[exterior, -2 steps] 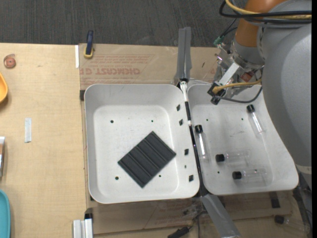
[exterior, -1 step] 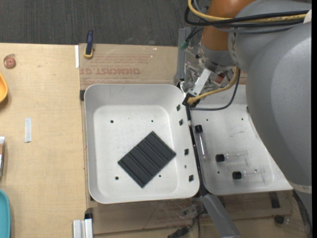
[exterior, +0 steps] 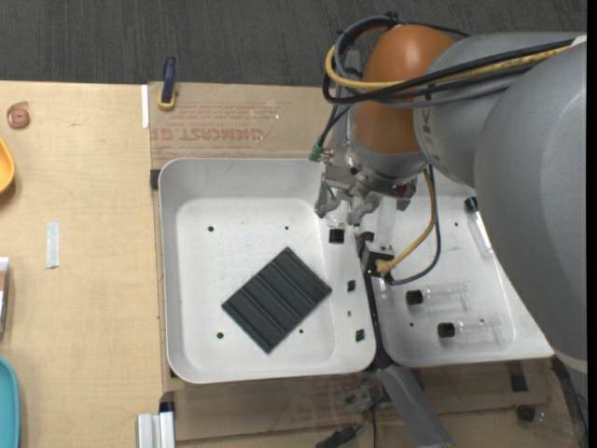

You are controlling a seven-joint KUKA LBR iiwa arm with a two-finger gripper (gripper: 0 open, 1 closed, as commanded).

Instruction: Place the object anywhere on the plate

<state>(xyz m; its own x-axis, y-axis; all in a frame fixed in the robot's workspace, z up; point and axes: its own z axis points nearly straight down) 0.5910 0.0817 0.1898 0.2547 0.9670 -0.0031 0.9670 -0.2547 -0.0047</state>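
Note:
A dark ribbed rectangular plate lies flat and turned at an angle in the middle of the left white bin. Two clear tube-like objects with black caps lie in the right bin. My gripper hangs over the upper right corner of the left bin, close to the wall between the two bins, above and to the right of the plate. Its fingers stand apart, open, with nothing visible between them.
Small black marks dot the left bin's floor near the divider. A yellow and black cable loops from the wrist over the right bin. A cardboard sheet lies behind the bins, and the wooden bench extends left.

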